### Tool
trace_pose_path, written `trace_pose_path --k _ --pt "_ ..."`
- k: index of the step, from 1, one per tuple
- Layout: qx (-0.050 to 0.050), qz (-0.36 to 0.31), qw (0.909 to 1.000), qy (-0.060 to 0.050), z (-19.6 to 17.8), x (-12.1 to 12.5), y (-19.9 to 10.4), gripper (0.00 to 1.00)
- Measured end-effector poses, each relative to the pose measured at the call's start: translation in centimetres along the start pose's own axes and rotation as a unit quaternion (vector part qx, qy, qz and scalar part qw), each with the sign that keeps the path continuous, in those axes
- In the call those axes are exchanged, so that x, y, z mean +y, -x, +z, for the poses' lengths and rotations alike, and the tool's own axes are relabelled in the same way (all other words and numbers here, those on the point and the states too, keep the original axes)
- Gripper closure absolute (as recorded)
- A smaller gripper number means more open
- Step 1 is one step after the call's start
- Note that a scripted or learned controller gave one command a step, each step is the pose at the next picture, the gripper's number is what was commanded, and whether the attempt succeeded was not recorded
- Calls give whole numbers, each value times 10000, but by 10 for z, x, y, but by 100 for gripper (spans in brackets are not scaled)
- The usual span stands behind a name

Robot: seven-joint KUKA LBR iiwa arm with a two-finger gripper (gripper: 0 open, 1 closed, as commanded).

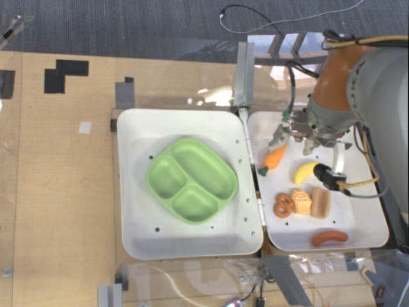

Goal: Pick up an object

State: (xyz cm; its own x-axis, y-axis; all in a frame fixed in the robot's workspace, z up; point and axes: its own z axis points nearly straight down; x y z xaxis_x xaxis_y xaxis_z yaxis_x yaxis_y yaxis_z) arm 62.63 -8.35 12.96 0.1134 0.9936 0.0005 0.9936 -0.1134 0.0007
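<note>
Camera view: end effector [311,142], finger state indiscernible, near right bin's [370,235] far edge; carrot [275,157], banana [306,172] beside it.

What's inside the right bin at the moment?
The right bin holds a toy carrot, banana, pretzel, waffle-like piece, bread slice and sausage. The arm covers its upper right part.

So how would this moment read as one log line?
grey two-finger gripper: above right white bin | orange toy carrot: lying beside it | green divided plate: left bin
</note>
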Motion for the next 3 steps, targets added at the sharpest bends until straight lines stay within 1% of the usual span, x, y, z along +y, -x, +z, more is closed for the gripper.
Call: trace_pose_path --k 1,2,3 --pt "3 98 9999 53 41 -11 17 0" --pt "-3 -657 9978 20 -59 -25 5 0" --pt "0 -583 9983 19 34 -19 15 0"
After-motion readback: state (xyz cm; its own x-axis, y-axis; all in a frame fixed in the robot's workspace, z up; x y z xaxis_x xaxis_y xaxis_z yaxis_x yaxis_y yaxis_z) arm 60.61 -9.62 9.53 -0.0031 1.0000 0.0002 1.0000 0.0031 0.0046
